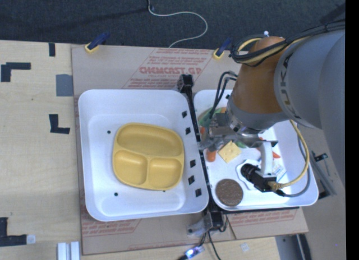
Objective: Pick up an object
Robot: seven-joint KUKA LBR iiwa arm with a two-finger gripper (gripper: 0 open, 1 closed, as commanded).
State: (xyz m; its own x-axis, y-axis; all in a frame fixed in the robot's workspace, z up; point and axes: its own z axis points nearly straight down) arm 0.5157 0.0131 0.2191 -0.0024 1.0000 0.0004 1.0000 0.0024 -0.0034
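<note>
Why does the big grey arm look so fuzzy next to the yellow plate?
In the camera view the arm looms nearest the lens and blurs softly, while the yellow divided plate is sharp; lighting is even, shadows faint, and the left bin shows no harsh glare.

- Both bins [95,158] look to me like smooth white plastic, faintly glossy.
- The yellow tray [148,155] reads as matt plastic with a soft sheen.
- Under them I see a brown cardboard sheet [162,68], dull, printed in red.
- The arm [314,79] has a smooth grey shell; its orange band [255,85] shines slightly.
- The brown disc [229,192] looks rough and matt.
- The bench [33,158] looks like pale wood.
</note>
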